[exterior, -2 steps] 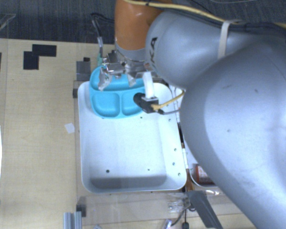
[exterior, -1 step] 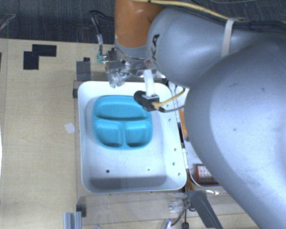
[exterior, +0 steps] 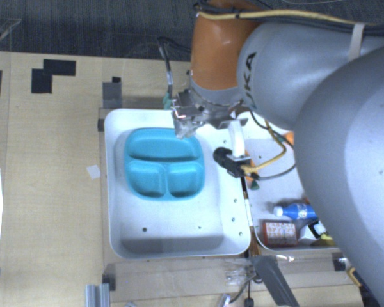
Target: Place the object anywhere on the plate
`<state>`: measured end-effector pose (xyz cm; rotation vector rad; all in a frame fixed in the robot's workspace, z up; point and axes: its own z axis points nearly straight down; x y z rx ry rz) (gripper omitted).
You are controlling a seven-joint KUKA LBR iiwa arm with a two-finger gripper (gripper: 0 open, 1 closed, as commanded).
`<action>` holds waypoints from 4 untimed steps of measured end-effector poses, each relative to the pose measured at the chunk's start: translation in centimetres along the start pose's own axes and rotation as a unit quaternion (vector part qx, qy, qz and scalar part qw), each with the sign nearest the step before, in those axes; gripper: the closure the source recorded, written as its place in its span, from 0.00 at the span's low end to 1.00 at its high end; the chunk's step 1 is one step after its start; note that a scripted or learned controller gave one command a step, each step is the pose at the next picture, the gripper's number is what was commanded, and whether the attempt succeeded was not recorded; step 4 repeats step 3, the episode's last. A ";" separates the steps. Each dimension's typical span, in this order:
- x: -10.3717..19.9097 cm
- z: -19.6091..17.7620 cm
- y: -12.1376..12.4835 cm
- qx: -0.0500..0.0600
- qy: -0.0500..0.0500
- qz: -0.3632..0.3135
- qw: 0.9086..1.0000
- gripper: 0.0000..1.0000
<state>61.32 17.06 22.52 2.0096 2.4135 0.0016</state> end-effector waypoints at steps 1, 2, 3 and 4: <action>3.9 9.7 -4.2 0.001 0.000 -0.023 1.000 1.00; 3.7 3.9 1.1 0.000 0.000 -0.105 0.995 1.00; 3.6 7.6 -3.0 0.000 0.001 -0.242 0.970 1.00; 3.6 7.6 -3.0 0.000 0.001 -0.242 0.970 1.00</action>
